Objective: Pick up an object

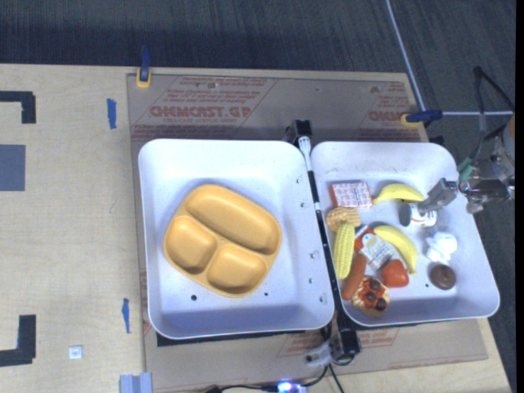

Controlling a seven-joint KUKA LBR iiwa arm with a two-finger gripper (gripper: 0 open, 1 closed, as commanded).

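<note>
Near edge of the table: yellow divided tray [223, 240] alone in the left bin [155, 170], likely the drop spot. Right bin [483, 289] holds the pick candidates, crowded against its left wall: pizza slice [372, 293], tomato [395, 274], corn [344, 248], two bananas [399, 246]. I see open room along the bin's near right corner. Farther back, the gripper [436, 196] hangs over the right side; I cannot tell its state.

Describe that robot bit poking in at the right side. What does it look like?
Little of it shows. The gripper is a small grey metal piece with a red-and-white part at its tip, over the right bin. Behind it sits a blocky pale head with a teal spot and thin dark cables looping above.
</note>
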